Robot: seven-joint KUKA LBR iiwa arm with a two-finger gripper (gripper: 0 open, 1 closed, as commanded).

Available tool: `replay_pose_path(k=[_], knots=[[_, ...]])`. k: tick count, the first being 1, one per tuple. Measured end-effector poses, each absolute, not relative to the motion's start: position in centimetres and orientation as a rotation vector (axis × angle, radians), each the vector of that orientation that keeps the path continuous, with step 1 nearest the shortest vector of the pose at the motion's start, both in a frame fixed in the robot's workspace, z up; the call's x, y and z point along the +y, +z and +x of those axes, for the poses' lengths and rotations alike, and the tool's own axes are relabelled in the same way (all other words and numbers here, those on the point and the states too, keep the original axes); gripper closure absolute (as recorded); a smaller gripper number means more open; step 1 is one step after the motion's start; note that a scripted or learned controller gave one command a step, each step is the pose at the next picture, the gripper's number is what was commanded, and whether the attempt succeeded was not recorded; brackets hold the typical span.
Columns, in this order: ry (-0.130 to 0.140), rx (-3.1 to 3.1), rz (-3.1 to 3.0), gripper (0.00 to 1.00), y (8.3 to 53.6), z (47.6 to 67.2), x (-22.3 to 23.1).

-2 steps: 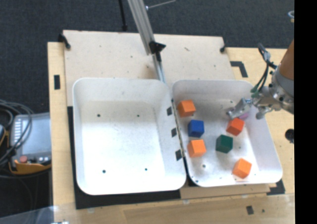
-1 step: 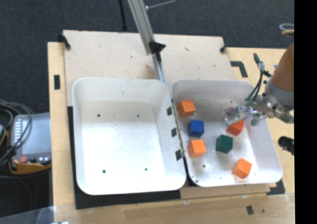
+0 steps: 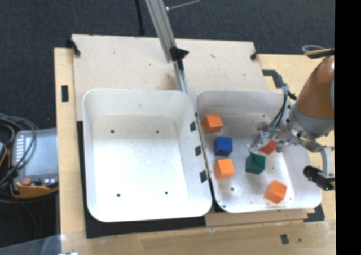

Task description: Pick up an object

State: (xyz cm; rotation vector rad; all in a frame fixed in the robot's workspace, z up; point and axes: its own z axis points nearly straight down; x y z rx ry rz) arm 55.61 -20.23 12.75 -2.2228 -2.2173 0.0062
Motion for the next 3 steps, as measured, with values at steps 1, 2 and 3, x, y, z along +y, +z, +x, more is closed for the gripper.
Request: replay_pose_path(k=[1,2,3], knots=[[-0.005,-2.215,-2.235,1.00,14.2,55.8,-20.3],[-0.005,-2.221,-2.233,1.00,20.6,55.9,-21.0],[-0.003,-2.221,-2.226,1.00,21.6,56.0,-21.1]])
